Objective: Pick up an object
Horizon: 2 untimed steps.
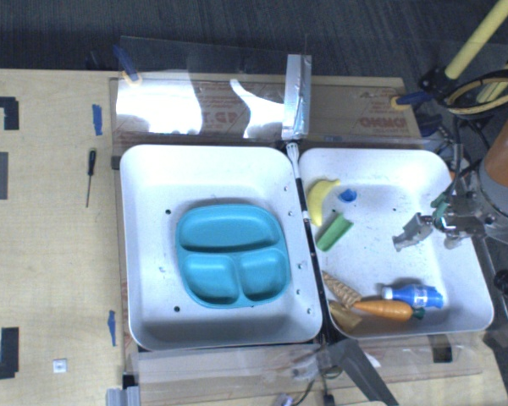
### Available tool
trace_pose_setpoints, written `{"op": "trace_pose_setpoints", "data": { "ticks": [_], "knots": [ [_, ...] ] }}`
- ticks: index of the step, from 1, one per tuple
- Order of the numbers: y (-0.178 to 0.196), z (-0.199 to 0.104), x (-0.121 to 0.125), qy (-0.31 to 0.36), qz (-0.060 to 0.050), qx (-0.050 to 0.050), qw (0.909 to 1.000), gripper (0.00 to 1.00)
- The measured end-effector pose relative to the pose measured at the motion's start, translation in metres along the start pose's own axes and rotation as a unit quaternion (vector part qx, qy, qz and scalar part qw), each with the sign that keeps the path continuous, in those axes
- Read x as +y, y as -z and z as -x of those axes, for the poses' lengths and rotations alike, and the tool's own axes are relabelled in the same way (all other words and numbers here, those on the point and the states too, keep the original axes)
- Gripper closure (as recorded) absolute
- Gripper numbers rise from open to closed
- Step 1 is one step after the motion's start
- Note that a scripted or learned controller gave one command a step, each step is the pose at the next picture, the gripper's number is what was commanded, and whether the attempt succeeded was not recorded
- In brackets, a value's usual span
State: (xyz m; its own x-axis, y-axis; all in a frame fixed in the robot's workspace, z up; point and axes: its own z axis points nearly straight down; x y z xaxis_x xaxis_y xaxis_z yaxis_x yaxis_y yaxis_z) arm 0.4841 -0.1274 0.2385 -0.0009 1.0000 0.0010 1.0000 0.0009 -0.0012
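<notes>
carrot (383, 309) and blue bottle (415, 295) just nearer than the claw | claw (430, 231) over right bin (389, 172), prongs apart, nothing between them | green block (334, 233) and banana (320, 198) to its left | blue tray (232, 253) farther left, in left bin (144, 227)

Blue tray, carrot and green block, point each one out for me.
blue tray (233, 252), camera view, middle of its dividers.
carrot (381, 309), camera view, orange body.
green block (334, 232), camera view, top face.
</notes>
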Motion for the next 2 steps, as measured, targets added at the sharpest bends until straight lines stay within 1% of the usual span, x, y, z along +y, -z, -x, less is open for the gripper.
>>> {"op": "trace_pose_setpoints", "data": {
  "ticks": [1, 2],
  "knots": [
    [-0.078, -0.037, 0.071, 0.001, -0.003, 0.000, 1.0000, 0.00],
    [-0.102, -0.016, 0.110, -0.016, 0.000, -0.001, 0.9999, 0.00]
  ]
}}
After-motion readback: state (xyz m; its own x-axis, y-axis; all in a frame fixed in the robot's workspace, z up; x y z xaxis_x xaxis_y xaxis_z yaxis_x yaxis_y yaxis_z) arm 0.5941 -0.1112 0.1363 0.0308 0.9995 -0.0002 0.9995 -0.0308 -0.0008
